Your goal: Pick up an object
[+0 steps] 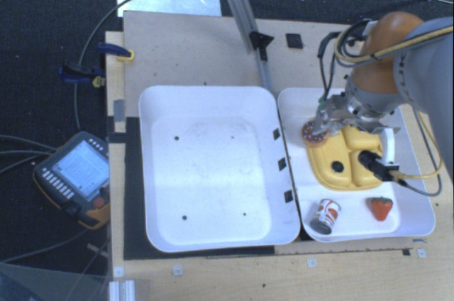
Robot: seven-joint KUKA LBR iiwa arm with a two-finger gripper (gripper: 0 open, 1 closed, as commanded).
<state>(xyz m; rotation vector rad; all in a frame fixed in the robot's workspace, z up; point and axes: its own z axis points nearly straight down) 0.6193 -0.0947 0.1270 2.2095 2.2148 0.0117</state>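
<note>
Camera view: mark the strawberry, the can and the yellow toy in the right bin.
strawberry (381,208): camera view, on the middle of its red body.
can (325,215): camera view, on its side wall, where it lies tipped.
yellow toy (340,163): camera view, on its broad top face, left of the cable.

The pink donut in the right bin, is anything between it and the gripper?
Nothing visible. The gripper is right over the donut, which lies against the yellow toy on its right.

Grey arm (425,58); orange band (386,37)
</note>
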